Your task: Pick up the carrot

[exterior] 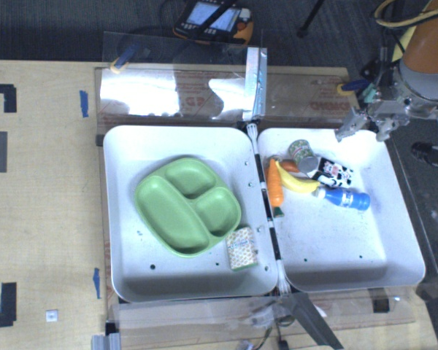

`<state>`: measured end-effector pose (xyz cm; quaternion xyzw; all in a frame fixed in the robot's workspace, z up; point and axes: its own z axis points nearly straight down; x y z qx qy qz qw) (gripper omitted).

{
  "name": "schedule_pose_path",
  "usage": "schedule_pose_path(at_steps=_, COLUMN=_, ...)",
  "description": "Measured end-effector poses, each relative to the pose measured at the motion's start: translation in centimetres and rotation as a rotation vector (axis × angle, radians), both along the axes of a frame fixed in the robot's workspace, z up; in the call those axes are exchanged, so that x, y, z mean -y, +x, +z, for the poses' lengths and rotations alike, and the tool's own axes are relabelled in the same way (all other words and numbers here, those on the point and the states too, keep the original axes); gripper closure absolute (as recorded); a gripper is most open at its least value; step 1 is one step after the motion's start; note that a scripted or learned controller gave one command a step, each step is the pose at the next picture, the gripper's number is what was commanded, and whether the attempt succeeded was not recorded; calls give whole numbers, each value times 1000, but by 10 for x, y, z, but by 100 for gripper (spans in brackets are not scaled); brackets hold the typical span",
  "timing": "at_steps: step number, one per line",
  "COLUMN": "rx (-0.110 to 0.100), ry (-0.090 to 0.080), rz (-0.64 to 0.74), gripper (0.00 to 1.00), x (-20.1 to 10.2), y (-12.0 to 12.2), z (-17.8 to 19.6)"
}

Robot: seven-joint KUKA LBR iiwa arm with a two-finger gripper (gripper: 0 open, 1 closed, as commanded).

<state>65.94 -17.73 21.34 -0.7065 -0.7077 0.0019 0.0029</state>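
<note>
The arm (423, 57) is cut off by the right edge; the end effector (365, 126) is blurred.

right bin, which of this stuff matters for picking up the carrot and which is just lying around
Belongs to the job:
carrot, by the right bin's left wall
gripper, above the bin's far right corner

Just lying about:
banana, touching the carrot
blue bottle
small tin
black-and-white toy
green divided plate and patterned packet, both in the left bin
</note>
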Motion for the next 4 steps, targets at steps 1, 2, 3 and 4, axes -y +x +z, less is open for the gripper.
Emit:
schedule_pose_path(at_steps=1, rx=1, ry=-1, rz=-141, gripper=0, x=-28, y=-24, z=-105)
schedule_pose_path(at_steps=2, rx=-2, ry=1, rz=25, gripper=0, x=-57, y=-93, z=-54)
schedule_pose_path(at_steps=3, rx=-2, ry=0, rz=21, gripper=0, x=-91, y=-146, z=-33)
schedule_pose_path(at_steps=4, rx=-1, ry=2, rz=188, gripper=0, x=-86, y=-182, z=-104)
